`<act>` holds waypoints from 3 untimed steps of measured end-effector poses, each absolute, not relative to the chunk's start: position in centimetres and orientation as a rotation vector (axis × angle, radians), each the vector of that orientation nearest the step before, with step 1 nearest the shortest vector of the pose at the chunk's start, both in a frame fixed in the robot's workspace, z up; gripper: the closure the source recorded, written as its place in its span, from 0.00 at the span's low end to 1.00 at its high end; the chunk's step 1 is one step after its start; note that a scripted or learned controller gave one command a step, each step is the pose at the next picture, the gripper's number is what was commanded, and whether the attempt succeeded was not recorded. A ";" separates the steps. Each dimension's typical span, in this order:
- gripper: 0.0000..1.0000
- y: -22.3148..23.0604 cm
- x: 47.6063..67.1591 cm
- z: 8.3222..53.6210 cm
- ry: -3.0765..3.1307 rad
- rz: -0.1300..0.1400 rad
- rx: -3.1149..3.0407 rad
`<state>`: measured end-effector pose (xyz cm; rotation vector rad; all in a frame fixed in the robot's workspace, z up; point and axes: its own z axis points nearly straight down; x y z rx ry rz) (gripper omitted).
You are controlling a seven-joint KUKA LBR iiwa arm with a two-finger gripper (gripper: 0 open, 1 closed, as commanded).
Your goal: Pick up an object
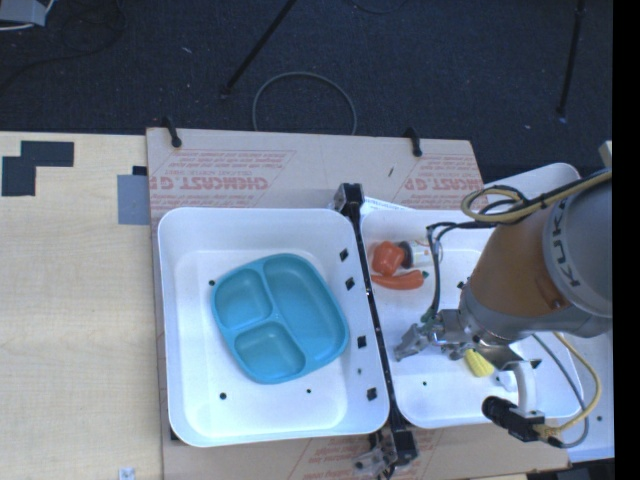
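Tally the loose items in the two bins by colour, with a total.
Blue: 1, the blue plastic divided plate in the left bin.
Orange: 1, the orange carrot-shaped toy in the right bin.
Yellow: 1, the small yellow piece beside the arm.
Total: 3

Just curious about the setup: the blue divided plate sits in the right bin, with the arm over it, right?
Not quite. The camera view shows the plate in the left bin. The arm is over the right bin, not over the plate.
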<state>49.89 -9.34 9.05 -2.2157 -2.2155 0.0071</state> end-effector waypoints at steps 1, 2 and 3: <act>1.00 -9.5 50.0 10.3 -2.209 0.005 -2.225; 1.00 -9.8 49.7 16.5 -2.222 -0.002 -2.222; 1.00 -9.0 49.7 21.3 -2.223 -0.002 -2.221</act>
